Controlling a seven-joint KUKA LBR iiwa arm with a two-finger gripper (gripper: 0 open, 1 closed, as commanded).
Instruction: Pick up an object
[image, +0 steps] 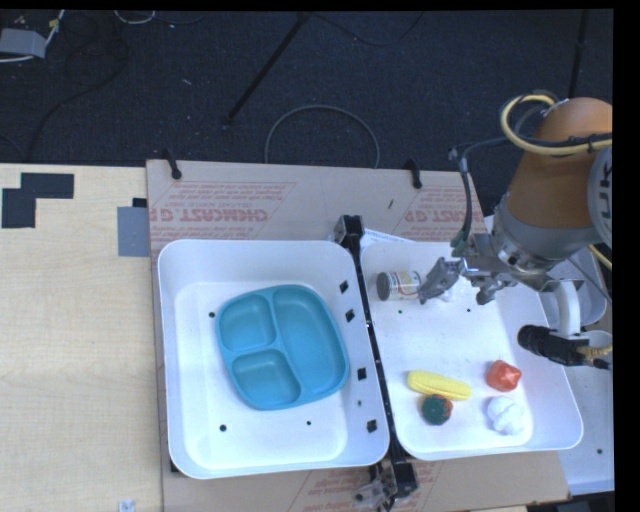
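While a yellow corn toy, a green ball, a red piece and a white lump lie along the right bin's near side, a small can lies farther back. The gripper hangs just beside that can, jaws spread and holding nothing.

Blue tray smooth, glossy plastic; white bins matt plastic; bench pale wood.

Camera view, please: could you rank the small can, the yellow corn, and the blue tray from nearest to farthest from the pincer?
1. Small can, just left of the pincer, at the right bin's top.
2. Yellow corn, lower in that bin.
3. Blue tray, across the divider in the left bin.
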